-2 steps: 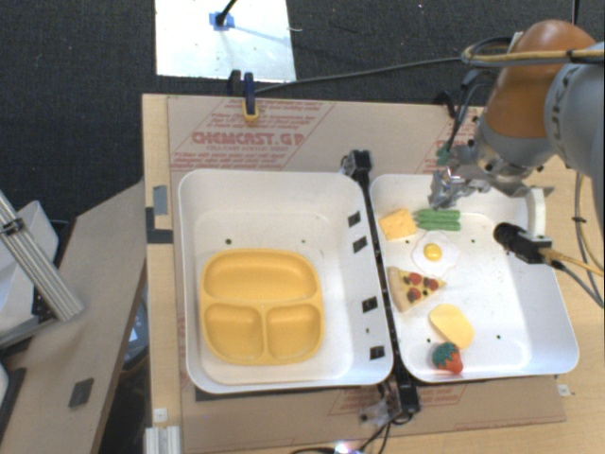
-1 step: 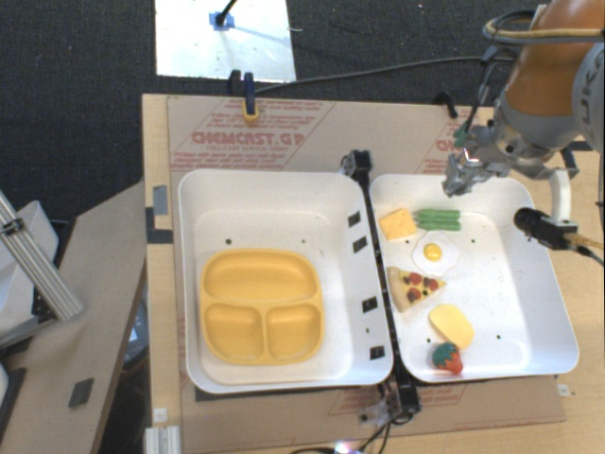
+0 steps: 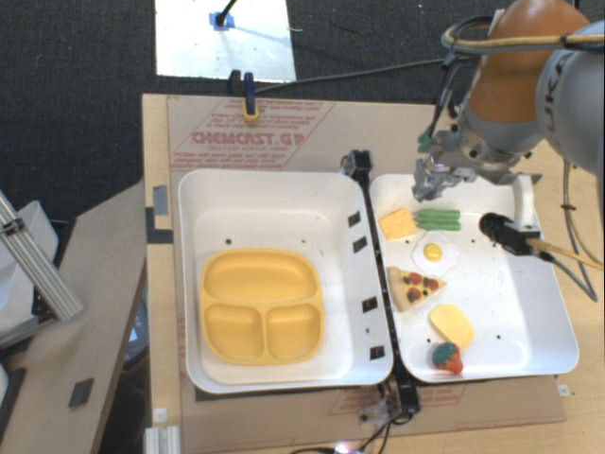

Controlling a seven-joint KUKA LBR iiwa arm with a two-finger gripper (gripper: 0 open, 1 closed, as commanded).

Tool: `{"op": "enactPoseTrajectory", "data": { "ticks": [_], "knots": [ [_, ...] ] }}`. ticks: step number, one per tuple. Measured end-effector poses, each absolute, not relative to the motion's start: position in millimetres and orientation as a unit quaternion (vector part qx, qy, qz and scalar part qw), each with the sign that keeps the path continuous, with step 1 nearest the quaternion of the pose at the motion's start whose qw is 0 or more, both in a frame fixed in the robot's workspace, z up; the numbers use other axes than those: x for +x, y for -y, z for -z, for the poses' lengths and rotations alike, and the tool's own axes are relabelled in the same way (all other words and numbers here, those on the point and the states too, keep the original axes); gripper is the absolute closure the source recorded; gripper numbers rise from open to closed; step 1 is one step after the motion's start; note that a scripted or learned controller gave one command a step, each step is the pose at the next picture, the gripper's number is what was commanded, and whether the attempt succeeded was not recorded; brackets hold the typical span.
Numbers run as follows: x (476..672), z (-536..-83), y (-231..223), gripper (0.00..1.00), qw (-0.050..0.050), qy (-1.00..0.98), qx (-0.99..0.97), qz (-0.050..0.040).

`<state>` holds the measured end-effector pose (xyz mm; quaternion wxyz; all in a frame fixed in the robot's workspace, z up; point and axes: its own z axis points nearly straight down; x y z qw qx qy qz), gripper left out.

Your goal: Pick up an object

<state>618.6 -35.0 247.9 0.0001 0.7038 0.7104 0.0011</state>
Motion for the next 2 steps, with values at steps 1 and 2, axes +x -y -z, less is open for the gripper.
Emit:
{"op": "enactPoseTrajectory", "data": {
  "ticks": [1, 2],
  "knots": [
    [607.7, -248, -23, 1.00, -0.001, -0.711, 0.704, -0.0013],
    [582.6, -246, -72, 1.00, -0.001, -0.711, 0.704, -0.0004]
  ]
}}
